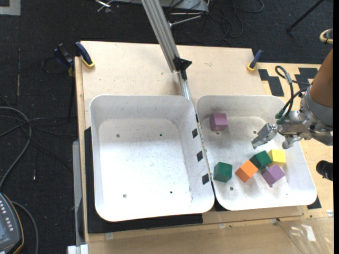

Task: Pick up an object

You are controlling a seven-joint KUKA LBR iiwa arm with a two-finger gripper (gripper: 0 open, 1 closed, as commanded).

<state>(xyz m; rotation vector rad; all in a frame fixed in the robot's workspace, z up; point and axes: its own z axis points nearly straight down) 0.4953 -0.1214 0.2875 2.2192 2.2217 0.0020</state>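
Grey two-finger gripper (270,135) hangs over the right shallow white plastic bin (296,197), fingers look spread apart with nothing between them, so no grasp made, pick not done. Candidate objects all sit loose on the bin floor: small dark green cube (261,159) just below the gripper tips, small yellow cube (278,156) beside it, lilac cube (274,174) and orange cube (246,170) a bit further below, second green cube (223,171) lower left of the tool, pinkish-purple cube (218,121) up and left of it, well apart. Left: descend onto one cube, likely the dark green one, close, lift. Cluster is tight, fingers may nudge neighbours
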